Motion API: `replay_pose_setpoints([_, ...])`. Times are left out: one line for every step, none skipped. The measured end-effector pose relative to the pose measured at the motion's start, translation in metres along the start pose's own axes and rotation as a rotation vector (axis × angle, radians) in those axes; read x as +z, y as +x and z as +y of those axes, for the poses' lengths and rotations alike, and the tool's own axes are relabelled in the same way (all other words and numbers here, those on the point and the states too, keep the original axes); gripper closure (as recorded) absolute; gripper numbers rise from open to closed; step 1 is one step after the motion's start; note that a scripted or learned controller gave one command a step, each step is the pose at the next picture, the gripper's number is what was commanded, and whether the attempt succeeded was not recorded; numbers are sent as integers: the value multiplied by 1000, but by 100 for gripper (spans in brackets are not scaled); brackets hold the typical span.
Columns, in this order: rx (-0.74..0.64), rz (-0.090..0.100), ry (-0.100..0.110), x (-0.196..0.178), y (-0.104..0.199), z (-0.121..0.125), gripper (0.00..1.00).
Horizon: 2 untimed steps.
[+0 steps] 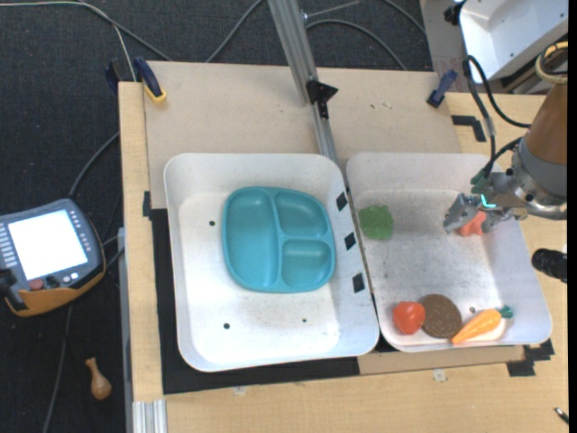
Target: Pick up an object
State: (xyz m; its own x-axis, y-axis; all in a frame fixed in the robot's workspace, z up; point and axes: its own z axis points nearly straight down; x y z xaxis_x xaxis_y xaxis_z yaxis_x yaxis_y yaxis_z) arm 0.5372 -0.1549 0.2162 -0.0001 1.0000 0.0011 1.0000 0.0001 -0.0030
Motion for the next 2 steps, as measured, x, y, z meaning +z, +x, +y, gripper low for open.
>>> replay_pose_setpoints([-1,-1,-4,-2,0,1,0])
replay_pose_setpoints([0,1,0,43,-3,9,0])
